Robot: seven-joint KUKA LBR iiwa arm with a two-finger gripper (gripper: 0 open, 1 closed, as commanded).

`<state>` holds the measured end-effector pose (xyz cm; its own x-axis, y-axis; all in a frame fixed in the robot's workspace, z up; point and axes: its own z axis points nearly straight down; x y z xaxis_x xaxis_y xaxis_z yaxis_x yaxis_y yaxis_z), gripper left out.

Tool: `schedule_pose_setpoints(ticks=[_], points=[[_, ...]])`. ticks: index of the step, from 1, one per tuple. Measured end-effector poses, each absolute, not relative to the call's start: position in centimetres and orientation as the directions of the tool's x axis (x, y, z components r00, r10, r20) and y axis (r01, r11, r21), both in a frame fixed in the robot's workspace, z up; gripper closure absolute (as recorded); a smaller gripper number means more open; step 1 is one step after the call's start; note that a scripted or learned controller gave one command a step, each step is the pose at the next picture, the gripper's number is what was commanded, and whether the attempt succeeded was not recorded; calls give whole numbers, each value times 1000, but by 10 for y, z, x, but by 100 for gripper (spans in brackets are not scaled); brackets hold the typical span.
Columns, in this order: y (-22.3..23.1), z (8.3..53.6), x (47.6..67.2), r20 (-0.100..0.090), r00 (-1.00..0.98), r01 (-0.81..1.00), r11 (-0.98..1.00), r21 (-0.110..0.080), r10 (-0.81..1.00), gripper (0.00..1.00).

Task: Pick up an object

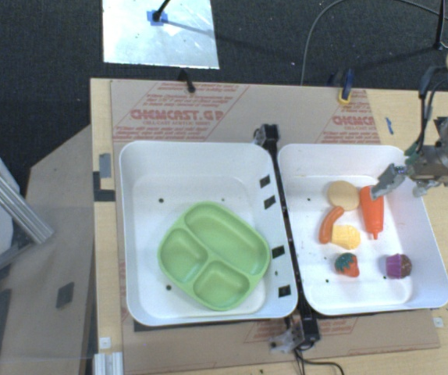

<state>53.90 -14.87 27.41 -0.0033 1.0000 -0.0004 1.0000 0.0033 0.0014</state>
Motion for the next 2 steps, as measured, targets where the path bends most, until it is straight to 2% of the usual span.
schedule_pose_setpoints(ticks=[1, 2], points=[[-149, 285, 540, -1, -7, 1000, 7, 4, 1000, 100], [-190, 448, 504, -7, 1, 1000, -1, 16, 1000, 100]])
